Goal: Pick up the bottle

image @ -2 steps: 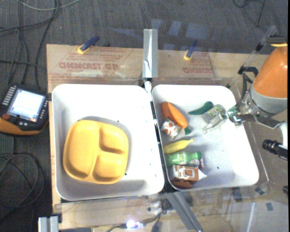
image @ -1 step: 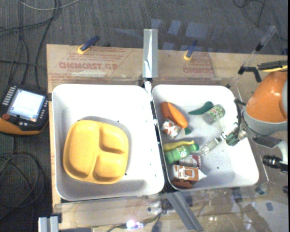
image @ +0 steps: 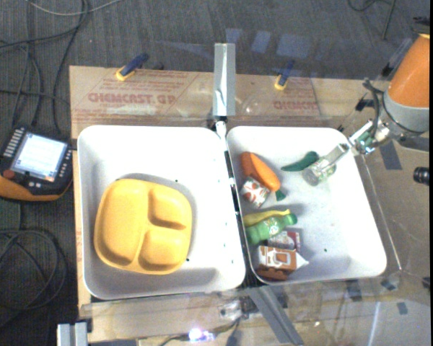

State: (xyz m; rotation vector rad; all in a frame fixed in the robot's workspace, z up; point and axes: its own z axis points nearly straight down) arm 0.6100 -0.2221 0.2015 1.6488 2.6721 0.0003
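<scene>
The bottle [image: 269, 225] is green with a yellowish neck end. It lies on its side in the right bin [image: 361, 229], near that bin's left wall. My gripper [image: 322, 170] hangs low over the upper part of the same bin, beside a green chili-shaped toy [image: 300, 163]. It is well up and to the right of the bottle and apart from it. The arm, with its orange band [image: 411, 78], comes in from the upper right.
An orange carrot toy [image: 261, 170] and a small red-and-white carton [image: 254, 192] lie just above the bottle. A brown-and-red box [image: 278, 256] lies just below it. A yellow divided plate [image: 144, 224] sits in the left bin [image: 94, 150]. A pendant [image: 32, 163] rests off the bench at left.
</scene>
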